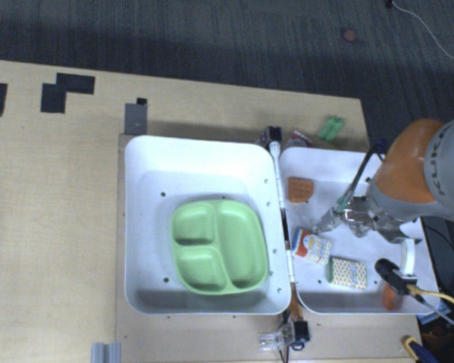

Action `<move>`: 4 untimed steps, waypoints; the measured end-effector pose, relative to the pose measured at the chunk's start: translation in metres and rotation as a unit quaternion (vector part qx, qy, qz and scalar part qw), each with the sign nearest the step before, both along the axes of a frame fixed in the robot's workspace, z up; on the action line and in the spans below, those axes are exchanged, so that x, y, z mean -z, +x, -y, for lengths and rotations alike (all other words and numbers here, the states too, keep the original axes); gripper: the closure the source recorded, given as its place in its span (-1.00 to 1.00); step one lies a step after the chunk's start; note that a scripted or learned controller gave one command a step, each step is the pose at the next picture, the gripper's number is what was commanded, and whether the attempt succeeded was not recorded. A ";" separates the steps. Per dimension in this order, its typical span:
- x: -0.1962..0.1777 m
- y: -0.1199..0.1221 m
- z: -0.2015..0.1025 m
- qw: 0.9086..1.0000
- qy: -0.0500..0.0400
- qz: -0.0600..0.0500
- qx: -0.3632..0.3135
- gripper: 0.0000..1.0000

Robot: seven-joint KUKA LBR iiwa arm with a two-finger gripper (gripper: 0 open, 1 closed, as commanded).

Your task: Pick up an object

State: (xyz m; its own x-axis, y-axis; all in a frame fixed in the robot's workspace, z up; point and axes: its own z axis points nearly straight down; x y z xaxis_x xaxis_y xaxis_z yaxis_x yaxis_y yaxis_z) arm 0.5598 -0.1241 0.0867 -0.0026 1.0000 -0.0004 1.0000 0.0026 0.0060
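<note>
The pincer (337, 218) hangs low over the middle of the right-hand white bin (326, 171). From this slant I cannot tell whether it stands wide or narrow, and nothing shows held in it. So the pick is not yet made.

Likeliest target, by my reading, is the small white carton with red and blue print (312, 246). It lies just beside the pincer, toward the bin's near edge and close to the wall shared with the left-hand white bin (146, 211).

Here is the danger. The carton lies askew, so a descent slightly off line could land on top and skid it toward that shared wall rather than straddle it. And look what sits near it along the near edge: a flat green-and-white patterned packet (347, 273). A sloppy close could shove the packet or catch both.

A brown-orange block (300, 189) sits up by the far edge, apart from the carton and no obstacle. A small orange piece (390, 299) lies at the near right corner.

In the left-hand bin, a pale green divided plate (220, 245) takes the middle, well out of play. On the table (50, 228), beyond the right bin's far edge, lies a small green thing (331, 128).
</note>
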 end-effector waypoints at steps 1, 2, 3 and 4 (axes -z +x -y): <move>0.001 0.066 -0.040 1.000 0.000 0.000 -0.001 -1.00; -0.012 0.068 -0.041 1.000 0.000 0.003 -0.002 1.00; -0.145 0.111 -0.074 1.000 0.000 0.001 -0.002 1.00; -0.143 0.110 -0.073 1.000 0.000 -0.001 -0.002 -1.00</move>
State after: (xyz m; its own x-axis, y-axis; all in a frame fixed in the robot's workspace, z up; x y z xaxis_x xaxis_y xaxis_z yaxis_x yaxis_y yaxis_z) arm 0.6694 -0.0508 0.2293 -0.0066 1.0000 -0.0002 1.0000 0.0066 0.0044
